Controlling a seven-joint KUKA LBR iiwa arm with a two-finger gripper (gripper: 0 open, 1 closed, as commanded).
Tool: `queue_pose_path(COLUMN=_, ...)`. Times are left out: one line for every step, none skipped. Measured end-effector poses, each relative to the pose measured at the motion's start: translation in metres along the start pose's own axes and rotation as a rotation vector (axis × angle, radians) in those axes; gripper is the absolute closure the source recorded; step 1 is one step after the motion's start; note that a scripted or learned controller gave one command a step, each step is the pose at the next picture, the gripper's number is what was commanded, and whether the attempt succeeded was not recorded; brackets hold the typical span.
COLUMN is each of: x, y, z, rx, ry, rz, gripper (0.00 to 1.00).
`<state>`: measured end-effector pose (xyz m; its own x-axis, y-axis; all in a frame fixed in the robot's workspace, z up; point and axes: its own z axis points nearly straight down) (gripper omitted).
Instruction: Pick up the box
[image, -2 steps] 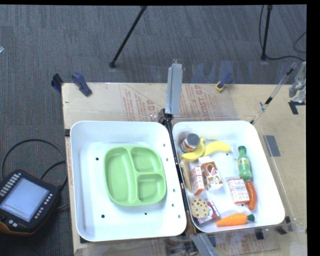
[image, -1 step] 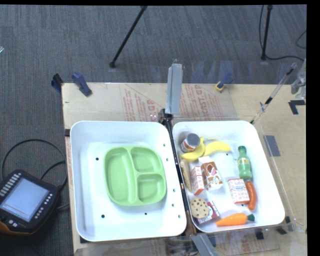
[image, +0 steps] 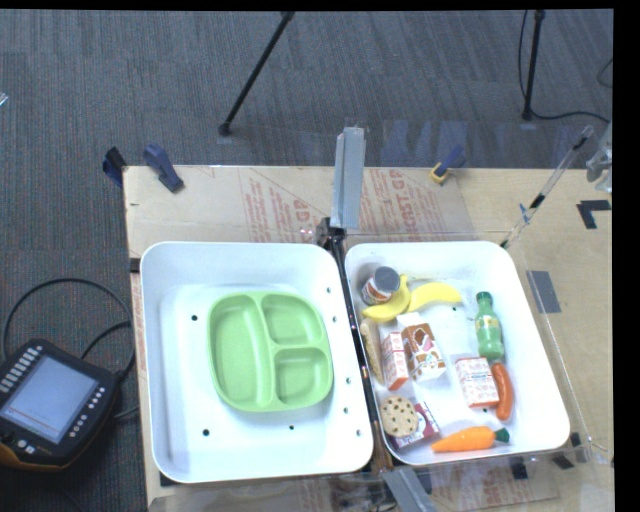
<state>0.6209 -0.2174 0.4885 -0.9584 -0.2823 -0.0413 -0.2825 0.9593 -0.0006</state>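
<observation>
Three small boxes lie in the right bin (image: 530, 300). A white and brown carton (image: 424, 350) sits near the bin's middle, tilted. A red and white box (image: 394, 360) touches its left side. Another red and white box (image: 476, 382) lies further right, beside an orange-red sausage shape (image: 503, 392). A flat packet with a cookie picture (image: 404, 418) rests at the bin's front left.
The right bin also holds a banana (image: 432, 297), a can (image: 380, 284), a green bottle (image: 488, 328) and a carrot (image: 467, 439). The left bin (image: 170, 300) holds a green divided plate (image: 270, 350). A grey post (image: 348, 180) stands behind the bins.
</observation>
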Motion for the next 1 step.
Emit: queue_pose_path(x=-0.0104, y=0.0006, z=0.0515, rx=-0.007, ry=0.038, rz=-0.206, gripper=1.0)
